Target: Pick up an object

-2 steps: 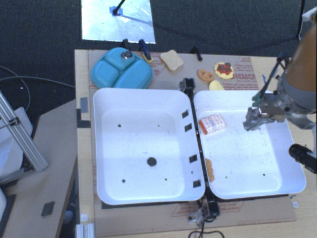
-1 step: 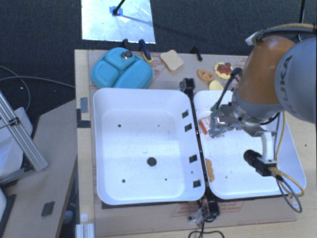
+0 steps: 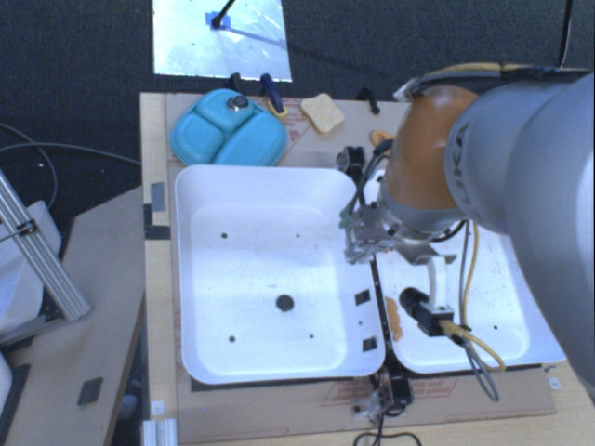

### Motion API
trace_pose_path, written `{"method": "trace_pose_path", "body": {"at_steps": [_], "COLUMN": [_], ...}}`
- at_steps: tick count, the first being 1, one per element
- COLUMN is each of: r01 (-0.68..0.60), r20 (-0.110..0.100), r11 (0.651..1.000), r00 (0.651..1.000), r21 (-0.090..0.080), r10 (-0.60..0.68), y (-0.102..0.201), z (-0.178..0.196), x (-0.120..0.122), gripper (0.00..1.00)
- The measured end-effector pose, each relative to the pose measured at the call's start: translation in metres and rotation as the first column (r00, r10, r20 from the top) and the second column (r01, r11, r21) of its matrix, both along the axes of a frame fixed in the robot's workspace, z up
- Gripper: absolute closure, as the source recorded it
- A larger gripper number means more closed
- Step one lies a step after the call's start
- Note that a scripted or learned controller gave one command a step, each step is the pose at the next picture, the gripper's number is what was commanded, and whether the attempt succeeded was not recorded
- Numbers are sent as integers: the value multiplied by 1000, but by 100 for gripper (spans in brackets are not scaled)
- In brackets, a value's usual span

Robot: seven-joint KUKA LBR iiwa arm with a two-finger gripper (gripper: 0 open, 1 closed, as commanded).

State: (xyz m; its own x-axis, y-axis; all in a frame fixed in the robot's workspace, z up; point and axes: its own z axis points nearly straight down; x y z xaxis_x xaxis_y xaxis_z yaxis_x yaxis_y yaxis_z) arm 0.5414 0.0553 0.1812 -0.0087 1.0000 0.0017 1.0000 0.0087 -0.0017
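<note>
Hovering: arm [image 3: 437, 156] hung over right bin [image 3: 507, 342] | fingers: state untellable | risk: small orange piece [image 3: 393, 317] against wall, likely missed grasp.

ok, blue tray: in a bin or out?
Out. The blue tray lies on the bench behind the left bin, outside its rim.

L bin [image 3: 214, 342] sits on bench [image 3: 163, 379], R bin [image 3: 511, 342] touching its R side. Small disc [image 3: 284, 302] in L bin, near middle. Divided tray [image 3: 229, 129] just behind L bin; sponge [image 3: 323, 112] to R of that tray. End effector [image 3: 364, 235] over seam between bins.
</note>
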Motion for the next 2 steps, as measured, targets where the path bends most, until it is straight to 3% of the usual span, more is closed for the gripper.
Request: {"method": "trace_pose_path", "body": {"at_steps": [1, 2], "r01": [15, 1], "r20": [2, 13], "r11": [1000, 1000], "r00": [1000, 1000], "r21": [-3, 0], "r10": [-15, -1], "y": [-70, -37], "z": [27, 113], "x": [-57, -53], "gripper": [100, 100]}}
